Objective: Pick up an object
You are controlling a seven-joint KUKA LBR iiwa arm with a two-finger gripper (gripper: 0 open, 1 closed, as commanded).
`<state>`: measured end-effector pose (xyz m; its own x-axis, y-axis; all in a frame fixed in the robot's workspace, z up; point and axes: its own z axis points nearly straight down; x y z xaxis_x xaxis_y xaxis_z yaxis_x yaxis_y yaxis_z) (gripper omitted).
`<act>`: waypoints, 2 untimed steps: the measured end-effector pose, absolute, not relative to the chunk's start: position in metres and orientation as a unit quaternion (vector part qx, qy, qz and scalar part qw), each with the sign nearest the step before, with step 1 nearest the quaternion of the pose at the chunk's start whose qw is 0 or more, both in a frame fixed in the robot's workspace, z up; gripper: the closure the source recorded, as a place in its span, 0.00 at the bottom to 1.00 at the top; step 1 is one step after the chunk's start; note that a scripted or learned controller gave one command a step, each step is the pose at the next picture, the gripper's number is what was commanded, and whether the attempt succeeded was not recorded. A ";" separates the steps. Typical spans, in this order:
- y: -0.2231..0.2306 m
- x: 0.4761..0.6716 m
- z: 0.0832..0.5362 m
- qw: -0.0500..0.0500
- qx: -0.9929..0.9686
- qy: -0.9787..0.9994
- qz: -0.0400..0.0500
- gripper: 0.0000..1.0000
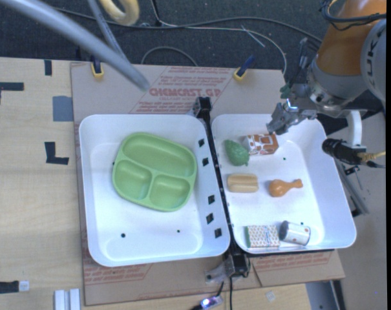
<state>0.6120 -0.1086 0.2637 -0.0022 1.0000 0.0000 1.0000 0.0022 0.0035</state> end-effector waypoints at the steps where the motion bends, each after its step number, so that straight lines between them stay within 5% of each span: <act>1: -0.047 0.605 0.252 -0.001 0.705 0.709 -0.001 1.00; 2: 0.003 0.594 0.255 -0.001 0.705 0.709 0.000 1.00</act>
